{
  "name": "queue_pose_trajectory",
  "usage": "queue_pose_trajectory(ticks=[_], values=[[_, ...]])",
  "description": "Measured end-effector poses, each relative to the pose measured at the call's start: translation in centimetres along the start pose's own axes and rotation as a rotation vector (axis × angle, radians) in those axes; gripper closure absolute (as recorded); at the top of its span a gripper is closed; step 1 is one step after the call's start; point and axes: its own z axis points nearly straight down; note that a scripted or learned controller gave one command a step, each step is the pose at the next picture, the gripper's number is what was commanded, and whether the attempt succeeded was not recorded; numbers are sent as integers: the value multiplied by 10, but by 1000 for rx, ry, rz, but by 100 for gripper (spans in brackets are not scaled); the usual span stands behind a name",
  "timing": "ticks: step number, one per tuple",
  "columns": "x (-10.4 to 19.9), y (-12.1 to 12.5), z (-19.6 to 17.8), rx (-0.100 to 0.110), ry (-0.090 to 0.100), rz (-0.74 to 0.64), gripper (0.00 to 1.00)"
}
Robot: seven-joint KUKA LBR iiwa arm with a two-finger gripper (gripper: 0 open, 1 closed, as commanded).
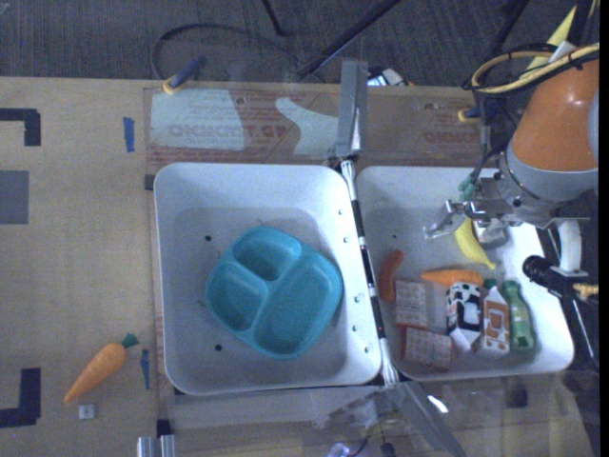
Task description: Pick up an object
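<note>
we see cartons (471,324) lined up below the banana (469,244); our gripper (459,215) hovers over it, fingers spread, nothing lifted yet.

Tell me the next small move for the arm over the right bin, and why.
Probably lower the gripper straight down onto the yellow object just beneath it. It hangs over the upper part of the right bin, with nothing visibly held. The other items crowd together along the bin's lower edge, so the yellow one looks like the nearest target. How the jaws stand is unclear from this view.
</note>
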Motion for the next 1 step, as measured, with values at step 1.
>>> queue_pose_trajectory(ticks=[1], values=[[-27, 12, 110, -4, -1, -18, 0]])
